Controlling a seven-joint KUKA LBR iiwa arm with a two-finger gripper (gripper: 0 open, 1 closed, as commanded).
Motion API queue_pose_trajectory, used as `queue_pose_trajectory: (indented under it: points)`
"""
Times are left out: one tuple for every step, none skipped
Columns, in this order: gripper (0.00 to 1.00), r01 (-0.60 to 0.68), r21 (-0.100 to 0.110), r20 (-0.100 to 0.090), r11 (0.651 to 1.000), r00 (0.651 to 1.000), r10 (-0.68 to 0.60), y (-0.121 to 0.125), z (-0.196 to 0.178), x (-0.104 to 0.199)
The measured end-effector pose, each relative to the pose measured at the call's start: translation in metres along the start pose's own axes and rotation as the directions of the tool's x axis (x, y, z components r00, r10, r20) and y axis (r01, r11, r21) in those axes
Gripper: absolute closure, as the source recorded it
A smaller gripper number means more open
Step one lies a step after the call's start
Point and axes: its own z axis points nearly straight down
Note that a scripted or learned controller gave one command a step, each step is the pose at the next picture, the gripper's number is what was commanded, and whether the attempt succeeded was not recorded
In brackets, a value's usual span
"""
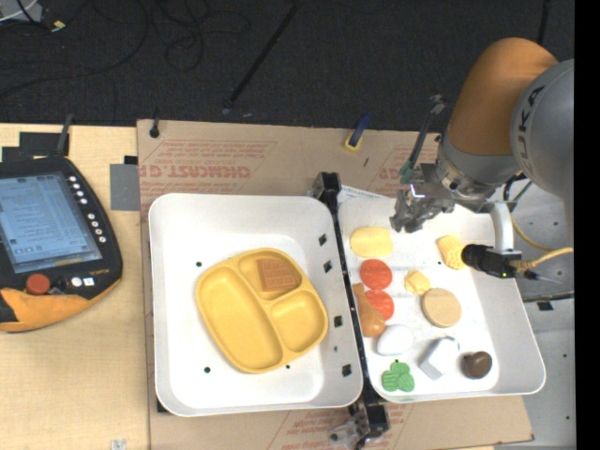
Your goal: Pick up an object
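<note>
reading mirrored on the cardboard [216,169] behind the bins: "chemcuzt"

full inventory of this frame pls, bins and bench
yellow tray: 1, yellow, left bin
waffle piece: 1, brown, in tray's top compartment
left bin: 1, white
right bin: 1, white
toy foods: about eleven, mixed colours, right bin, including red tomato, green piece, tan disc, brown piece
teach pendant: 1, black and orange, bench left
arm: 1, grey and orange, right
gripper: 1, over right bin's top
</note>
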Motion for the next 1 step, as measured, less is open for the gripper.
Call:
queue_pose_trajectory:
  points:
    - [1.0, 0.0, -0.003, 0.0, 1.0, 1.0, 0.0, 0.0104, -0.0041, 0.0053]
